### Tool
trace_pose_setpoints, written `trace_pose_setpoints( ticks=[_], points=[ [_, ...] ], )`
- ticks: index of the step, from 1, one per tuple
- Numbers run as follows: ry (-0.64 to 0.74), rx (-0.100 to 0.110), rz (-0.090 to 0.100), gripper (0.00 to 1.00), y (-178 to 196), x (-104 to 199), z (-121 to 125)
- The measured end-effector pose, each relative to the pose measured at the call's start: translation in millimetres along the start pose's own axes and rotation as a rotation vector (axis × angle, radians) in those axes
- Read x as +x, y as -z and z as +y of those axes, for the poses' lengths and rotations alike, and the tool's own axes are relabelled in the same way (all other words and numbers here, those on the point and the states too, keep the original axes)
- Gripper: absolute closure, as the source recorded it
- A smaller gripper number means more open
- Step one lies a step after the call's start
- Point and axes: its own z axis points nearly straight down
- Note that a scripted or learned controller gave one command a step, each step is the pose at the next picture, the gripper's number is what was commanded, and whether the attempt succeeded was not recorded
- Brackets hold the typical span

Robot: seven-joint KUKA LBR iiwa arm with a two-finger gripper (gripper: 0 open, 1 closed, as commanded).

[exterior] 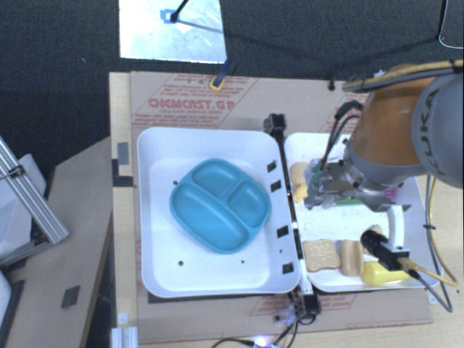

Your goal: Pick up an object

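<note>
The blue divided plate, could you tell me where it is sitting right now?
The blue divided plate lies in the middle of the left white bin, across the divider from the right bin, where the gripper works.

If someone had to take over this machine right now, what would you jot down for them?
End effector: low over the right bin, near its left wall; the view does not show whether it is gripping anything.
Left bin: holds a blue divided plate.
Right bin: a slice of toast and a tan bread piece lie toward the front, a yellow toy beside them at the front edge, and a pale yellowish item sits by the left wall next to the end effector.
Done: nothing visibly lifted.
Left: grasp one object and raise it clear of the bin.
</note>
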Motion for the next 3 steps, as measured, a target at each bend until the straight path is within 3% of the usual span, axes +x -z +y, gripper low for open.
trace_pose_setpoints(
  ticks=[1,2,3],
  points=[
    [0.004,0.002,0.0,1.0,-10,15,-4],
    [0.0,0.0,0.0,1.0,-4,8,6],
    [-0.002,0.002,-0.001,1.0,-4,-5,-6]
  ],
)
